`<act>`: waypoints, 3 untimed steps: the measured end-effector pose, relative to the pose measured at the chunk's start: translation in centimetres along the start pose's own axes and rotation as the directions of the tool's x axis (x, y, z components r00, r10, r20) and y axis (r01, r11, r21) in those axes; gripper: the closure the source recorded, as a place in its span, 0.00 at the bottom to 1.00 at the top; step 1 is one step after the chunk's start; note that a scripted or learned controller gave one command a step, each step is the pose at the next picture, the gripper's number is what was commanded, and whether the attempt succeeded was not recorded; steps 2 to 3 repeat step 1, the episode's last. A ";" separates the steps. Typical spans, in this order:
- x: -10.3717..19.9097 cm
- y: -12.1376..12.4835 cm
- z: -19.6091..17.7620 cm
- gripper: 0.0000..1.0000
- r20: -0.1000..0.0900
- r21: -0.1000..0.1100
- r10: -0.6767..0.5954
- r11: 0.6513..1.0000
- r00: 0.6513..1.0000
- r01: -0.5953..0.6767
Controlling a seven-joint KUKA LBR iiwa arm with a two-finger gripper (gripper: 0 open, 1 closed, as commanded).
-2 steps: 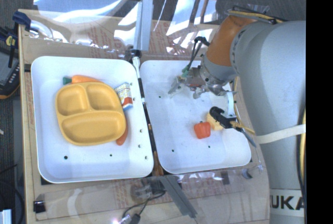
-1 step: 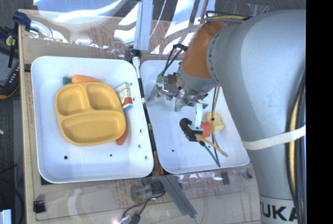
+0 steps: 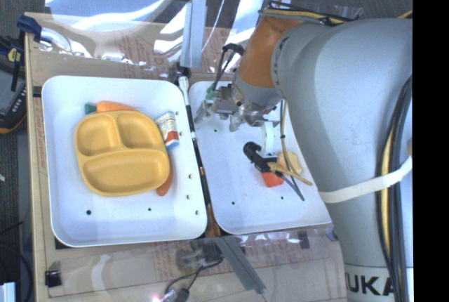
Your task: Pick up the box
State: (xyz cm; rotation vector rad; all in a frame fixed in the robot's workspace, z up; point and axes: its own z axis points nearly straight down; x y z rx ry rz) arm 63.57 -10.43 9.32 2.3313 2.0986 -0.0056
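Grey arm [image 3: 351, 104] looms nearest; gripper [image 3: 223, 105], finger state indeterminable, hangs over right white bin [image 3: 231, 213]. Small labelled box [image 3: 167, 128] lies beside yellow divided tray [image 3: 121, 153], left bin [image 3: 105, 223]: recommend traversing left, descending squarely.

A divided tray [image 3: 123, 153] lies in the left bin [image 3: 63, 216], a small box [image 3: 168, 129] touching its right edge; tools [image 3: 277, 167] lie in the right bin [image 3: 231, 209], beneath the arm [image 3: 337, 97].

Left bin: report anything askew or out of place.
The yellow tray lies at a slant in the left bin and sits on top of two orange items: one pokes out at its upper edge, another at its lower right. A small box leans against its right rim, tilted.
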 end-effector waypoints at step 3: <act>-4.7 2.7 -2.7 0.00 -0.006 0.002 0.148 0.989 0.989 -0.148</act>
